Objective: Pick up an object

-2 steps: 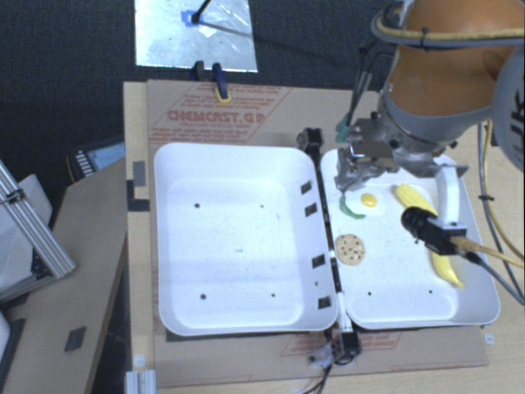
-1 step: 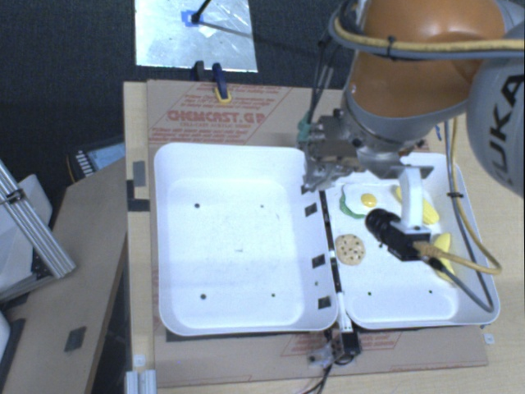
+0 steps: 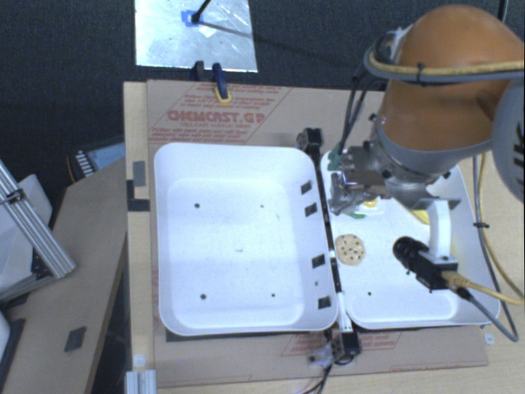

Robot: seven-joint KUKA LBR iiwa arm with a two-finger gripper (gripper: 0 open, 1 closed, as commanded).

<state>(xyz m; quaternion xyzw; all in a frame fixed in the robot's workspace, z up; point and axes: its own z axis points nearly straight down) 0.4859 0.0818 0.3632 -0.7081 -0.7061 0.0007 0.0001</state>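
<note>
**Robot arm low over the right bin, cookie lying near the divider**

A dark, textured wall fills the background above a tabletop [image 3: 90, 220] seen from overhead at a slant. A shiny foil-like square [image 3: 195, 21] is fixed to the wall, with a small blue mark and a thin dark rod crossing it. On the tabletop lies a tan cardboard sheet [image 3: 217, 113] printed in faded red; the large word reads roughly "CHEMCAST GP", and the smaller lines around it are too blurred to read. A blue clamp with a yellow tip [image 3: 220, 83] grips the cardboard's far edge.

Two shallow white bins sit side by side on the cardboard, joined by a row of black clips. The left bin [image 3: 176, 302] shows a few small dark dots on its floor. The right bin [image 3: 394, 310] holds a round chocolate-chip cookie [image 3: 350, 249], lying flat near the divider. Just behind it, partly hidden under the arm, is something yellow and white with a green edge [image 3: 367, 208]; another yellow item [image 3: 420, 216] peeks out further right.

The arm [image 3: 447, 80], orange and grey, reaches in from the right and hangs low over the right bin's far half. The gripper [image 3: 349, 189] is near the divider, just beyond the cookie and not touching it. Whether it is released or clenched cannot be told. A black cylindrical part with a yellow cable [image 3: 422, 263] juts out below the arm.
</note>
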